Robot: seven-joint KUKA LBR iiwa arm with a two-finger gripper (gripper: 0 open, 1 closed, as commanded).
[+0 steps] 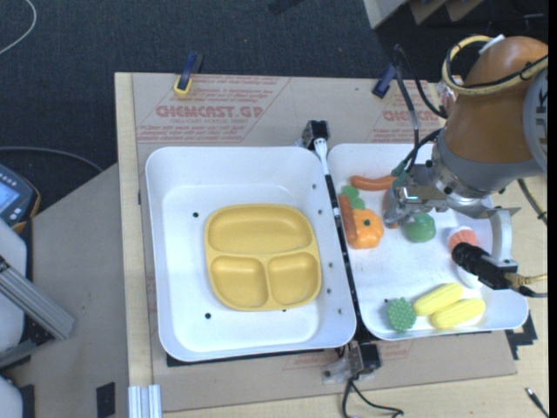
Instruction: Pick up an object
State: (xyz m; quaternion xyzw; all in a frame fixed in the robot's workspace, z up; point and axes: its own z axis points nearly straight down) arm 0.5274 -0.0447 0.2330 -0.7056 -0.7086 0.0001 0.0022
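From my remote seat I see the arm (492, 103) reaching in from the right side of the frame, orange band uppermost, with the gripper (405, 205) low over the right bin (374, 320) near its upper middle. I cannot tell whether its jaws are apart or together; the wrist housing hides them.

The candidate objects all lie in that right bin. A green round piece (420, 228) sits just beside the gripper, on its lower right. An orange block with a green dot (365, 230) lies left of the gripper, close to the bin's left wall, and an orange carrot-like piece (372, 182) lies above it near the top edge. Along the bottom edge are a green bumpy ball (401, 313) and two yellow corn pieces (450, 306), close together. A small pale orange piece (463, 236) sits at right, next to a black fitting (483, 266).

The left bin (165, 233) holds a yellow divided tray (261, 256) at its centre, with bare white floor all around it. In the right bin, the middle floor between gripper and corn is open.
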